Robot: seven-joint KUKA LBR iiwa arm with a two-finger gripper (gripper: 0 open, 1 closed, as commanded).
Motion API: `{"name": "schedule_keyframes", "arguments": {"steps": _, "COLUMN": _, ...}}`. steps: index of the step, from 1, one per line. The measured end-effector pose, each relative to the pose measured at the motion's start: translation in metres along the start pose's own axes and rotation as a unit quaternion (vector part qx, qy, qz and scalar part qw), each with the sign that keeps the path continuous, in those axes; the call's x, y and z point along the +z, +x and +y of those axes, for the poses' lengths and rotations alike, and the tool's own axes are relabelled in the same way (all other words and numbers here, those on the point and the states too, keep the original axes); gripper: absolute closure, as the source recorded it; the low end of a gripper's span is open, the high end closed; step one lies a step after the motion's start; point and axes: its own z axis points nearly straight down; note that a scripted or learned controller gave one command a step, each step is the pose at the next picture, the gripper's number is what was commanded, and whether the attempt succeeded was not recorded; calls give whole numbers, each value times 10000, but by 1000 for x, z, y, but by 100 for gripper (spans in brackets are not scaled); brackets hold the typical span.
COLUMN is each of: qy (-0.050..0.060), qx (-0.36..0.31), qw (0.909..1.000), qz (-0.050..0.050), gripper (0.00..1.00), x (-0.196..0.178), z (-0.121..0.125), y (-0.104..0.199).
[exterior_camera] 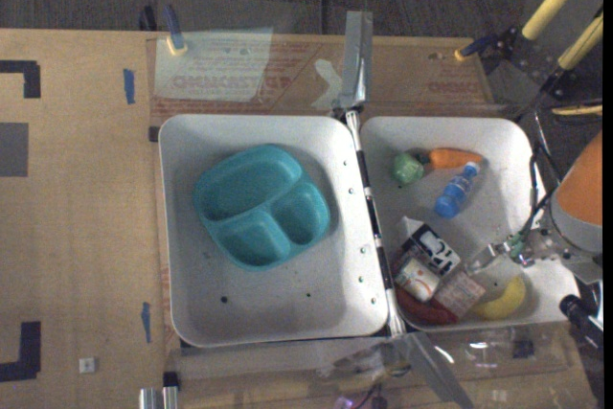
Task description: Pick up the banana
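Ok so the banana [505, 298] sits in the right bin [508, 137], down in its near right corner, close to the front wall. It's partly tucked behind a small pinkish card or packet [462, 293] that leans against its left side. The tool [500, 253] hangs just above and a bit left of the banana, at the end of the arm [586, 196], which comes in from the right with that orange band showing. Nothing is between its fingers as far as I can see, but honestly the tip is a blurry metallic mess and I can't tell if it's spread or closed.

Rest of the right bin: a green thing [408, 169] and a carrot [456, 158] touching each other near the back wall, a blue bottle [456, 191] lying tilted just below the carrot, then a black and white box [434, 250] and a small white can [418, 281] next to the divider side. A red thing [427, 309] lies along the front edge under the can, near the packet.

Left bin [182, 235] has a teal divided tray [261, 205], three compartments, sitting a bit skewed near the middle. Both bins rest on the tabletop [77, 206], which has blue tape bits and black marks on the left.
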Motion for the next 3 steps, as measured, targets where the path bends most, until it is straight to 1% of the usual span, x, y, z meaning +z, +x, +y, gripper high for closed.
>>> {"name": "schedule_keyframes", "arguments": {"steps": 1, "qy": -29, "qx": 26, "qw": 10000, "qz": -31, "gripper": 100, "x": -11, "z": 1, "y": -3}}
{"name": "schedule_keyframes", "arguments": {"steps": 2, "qy": 1, "qx": -608, "qw": 9982, "qz": 12, "gripper": 100, "x": -1, "z": 0, "y": -4}}
{"name": "schedule_keyframes", "arguments": {"steps": 3, "qy": -5, "qx": -607, "qw": 9982, "qz": 11, "gripper": 0, "x": 0, "z": 0, "y": -4}}
